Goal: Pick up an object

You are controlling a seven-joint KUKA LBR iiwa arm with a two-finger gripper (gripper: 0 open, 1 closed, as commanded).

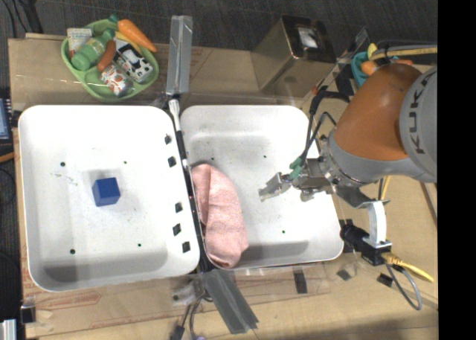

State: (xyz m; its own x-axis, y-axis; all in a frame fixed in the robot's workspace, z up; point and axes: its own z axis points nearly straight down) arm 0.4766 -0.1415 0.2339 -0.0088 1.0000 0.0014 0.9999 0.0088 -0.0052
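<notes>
Pink cloth (219, 216) lying left of gripper (272, 187), near but apart, in right bin (245, 126). Jaws cannot tell, spread or pressed: too small and blurred against white floor; nothing seen pinched between them. Gripper tip over mid floor of right bin, pointing left toward cloth, nothing under it but bare floor. Cloth bunched into long lump against left wall of right bin, right beside divider (181, 175); long axis running top to bottom of view, roughly crosswise to gripper's reach. Looks soft, folded, terry-like, pale pink, wider at lower end near bin's front edge. Likely next need: shift left and down onto cloth, pinch a fold at its middle. Risk judged: closing on floor short of cloth, or snagging divider. Blue cube (106, 190) in left bin (44, 130), well apart from gripper, across divider, so cloth nearer pick. Arm (379, 119) entering from right, orange band above wrist. Beyond bins at top left, green bowl (78, 78) of toy food, outside reach area; brown box (294, 52) behind right bin.
</notes>
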